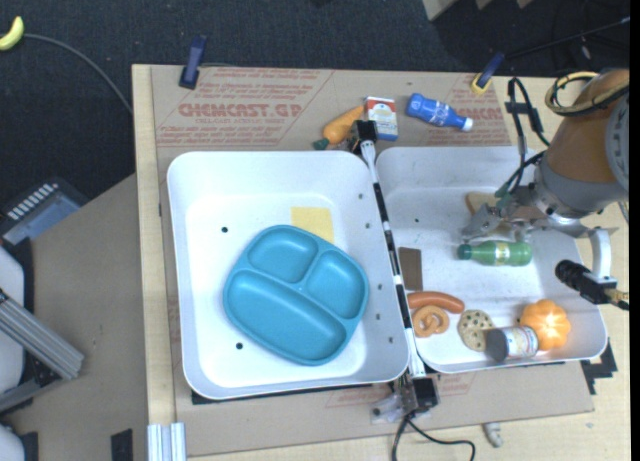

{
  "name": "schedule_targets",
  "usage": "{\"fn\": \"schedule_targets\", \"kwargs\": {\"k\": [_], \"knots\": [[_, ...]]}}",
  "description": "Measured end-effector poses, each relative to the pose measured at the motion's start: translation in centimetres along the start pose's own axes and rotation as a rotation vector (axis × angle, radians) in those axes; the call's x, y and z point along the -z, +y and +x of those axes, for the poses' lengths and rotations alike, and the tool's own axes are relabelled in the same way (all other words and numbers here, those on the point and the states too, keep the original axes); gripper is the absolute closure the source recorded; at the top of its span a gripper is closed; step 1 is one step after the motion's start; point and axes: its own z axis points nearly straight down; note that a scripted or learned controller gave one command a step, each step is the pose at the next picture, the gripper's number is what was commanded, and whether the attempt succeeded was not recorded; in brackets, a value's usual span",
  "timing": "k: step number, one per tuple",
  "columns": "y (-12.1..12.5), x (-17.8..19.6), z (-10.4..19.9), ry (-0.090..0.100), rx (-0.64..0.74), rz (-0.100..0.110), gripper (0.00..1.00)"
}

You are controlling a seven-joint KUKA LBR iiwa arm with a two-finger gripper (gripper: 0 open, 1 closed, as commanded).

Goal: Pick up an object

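Left white bin [190, 249]: blue three-compartment plastic plate [294, 293], central; yellow flat square [313, 220] touching its far edge.

Right white bin [430, 174]: green plastic bottle [496, 252] lying on its side, gripper [497, 221] directly above it; brown flat card [410, 268] by the left wall; sausage-shaped orange piece [434, 311], speckled cookie [474, 329], small grey-capped jar [509, 342] and orange round fruit [546, 321] along the near edge.

Bench far edge: blue bottle [438, 113].

Green bottle [497, 252] flat, right bin.
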Motion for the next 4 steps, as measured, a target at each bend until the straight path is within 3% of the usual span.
{"fn": "schedule_targets", "kwargs": {"k": [1,2,3,4], "knots": [[-2.2,-0.1,6.1,0.003,0.002,0.003,0.00],[-8.0,-0.1,0.4,0.000,-0.003,0.003,0.00],[-3.2,0.0,1.5,0.001,0.001,0.000,0.00],[-7.7,-0.1,0.7,0.002,-0.001,0.003,0.00]]}}
